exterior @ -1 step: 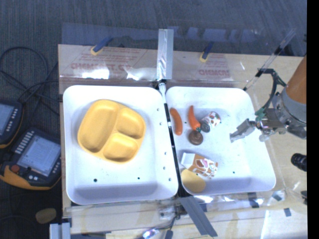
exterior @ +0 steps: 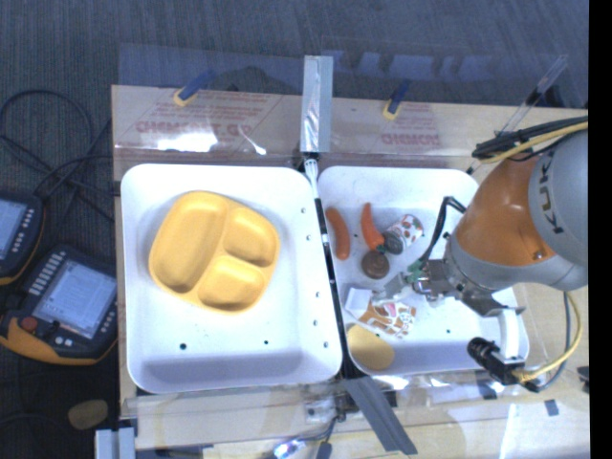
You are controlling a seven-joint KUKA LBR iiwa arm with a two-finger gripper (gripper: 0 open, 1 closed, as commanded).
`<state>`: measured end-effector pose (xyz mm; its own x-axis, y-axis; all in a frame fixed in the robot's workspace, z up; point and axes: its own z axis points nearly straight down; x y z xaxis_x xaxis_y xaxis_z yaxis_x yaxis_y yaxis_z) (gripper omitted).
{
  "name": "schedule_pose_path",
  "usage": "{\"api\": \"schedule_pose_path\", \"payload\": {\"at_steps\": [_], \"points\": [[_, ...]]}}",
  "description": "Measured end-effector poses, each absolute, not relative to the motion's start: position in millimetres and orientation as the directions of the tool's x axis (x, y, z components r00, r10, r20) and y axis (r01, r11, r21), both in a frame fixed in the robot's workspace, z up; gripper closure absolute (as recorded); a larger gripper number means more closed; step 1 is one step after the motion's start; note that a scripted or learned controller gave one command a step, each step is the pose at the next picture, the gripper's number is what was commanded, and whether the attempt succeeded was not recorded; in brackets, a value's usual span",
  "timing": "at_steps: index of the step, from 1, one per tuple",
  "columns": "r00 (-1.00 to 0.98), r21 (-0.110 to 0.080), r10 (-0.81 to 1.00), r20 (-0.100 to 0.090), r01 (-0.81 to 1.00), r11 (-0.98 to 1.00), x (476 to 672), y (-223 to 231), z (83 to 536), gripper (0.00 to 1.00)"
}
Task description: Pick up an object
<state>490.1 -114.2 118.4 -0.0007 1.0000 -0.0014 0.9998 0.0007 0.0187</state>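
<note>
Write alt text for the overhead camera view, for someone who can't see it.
A grey and orange robot arm reaches from the right over the right white bin, which holds two carrots, a brown disc, a printed wrapper and a yellow round piece. The left white bin holds a yellow divided plate.

Divided tray (exterior: pixel 214 249) in left bin (exterior: pixel 139 352); toy carrots (exterior: pixel 338 233) (two, side by side), wrapper (exterior: pixel 390 316) in right bin (exterior: pixel 449 178).
</note>
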Motion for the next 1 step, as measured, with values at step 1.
{"api": "schedule_pose_path", "payload": {"at_steps": [1], "points": [[-0.004,0.016,1.000,-0.005,1.000,0.004,544.5,-141.1,90.1,0.00]]}}
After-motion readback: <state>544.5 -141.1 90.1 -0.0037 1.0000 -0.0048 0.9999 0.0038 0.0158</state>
